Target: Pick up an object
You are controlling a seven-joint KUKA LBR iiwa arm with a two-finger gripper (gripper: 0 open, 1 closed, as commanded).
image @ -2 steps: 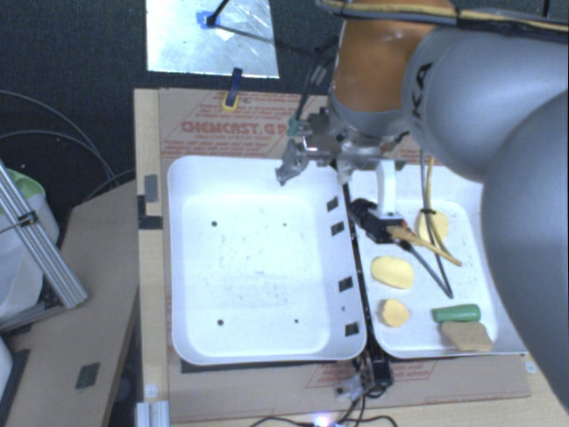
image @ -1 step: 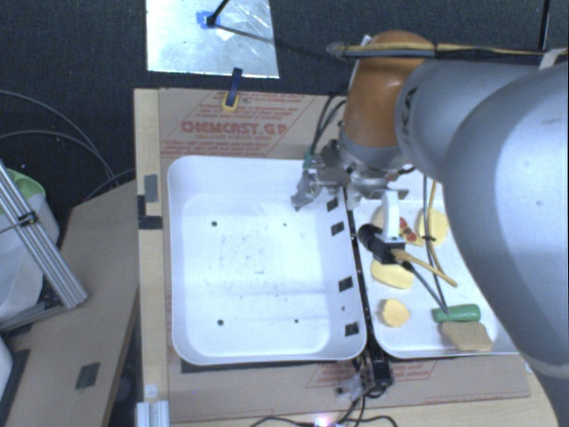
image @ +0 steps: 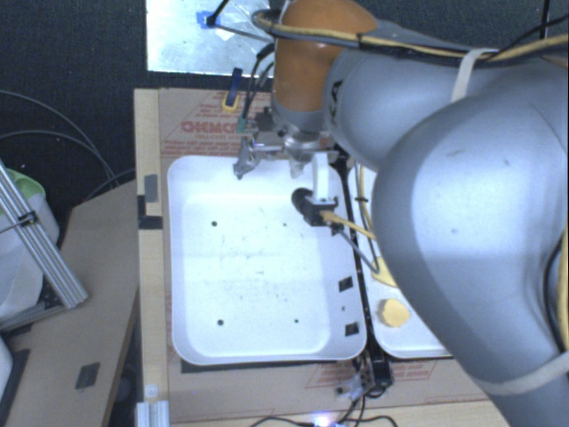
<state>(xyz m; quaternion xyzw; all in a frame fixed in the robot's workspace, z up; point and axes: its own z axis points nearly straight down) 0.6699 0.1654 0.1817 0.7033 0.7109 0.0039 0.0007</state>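
My gripper (image: 269, 165) hangs over the far edge of the left white bin (image: 191, 265), just under the orange wrist band (image: 307, 52). Its two grey fingers (image: 242, 165) point down with a gap between them, and nothing shows in that gap. A small yellow object (image: 394, 312) lies in the right bin (image: 413, 345), near its front left corner, well away from the gripper. The arm's grey body covers most of the right bin. A dark curved piece (image: 307, 205) sits by the left bin's right wall; I cannot tell whether it is loose or part of the arm.
A yellow cable (image: 356, 231) runs along the divider between the bins. A cardboard sheet (image: 191, 123) lies under the bins. A metal rail (image: 36, 238) leans at the far left. A bright plate (image: 191, 20) lies beyond the bins.
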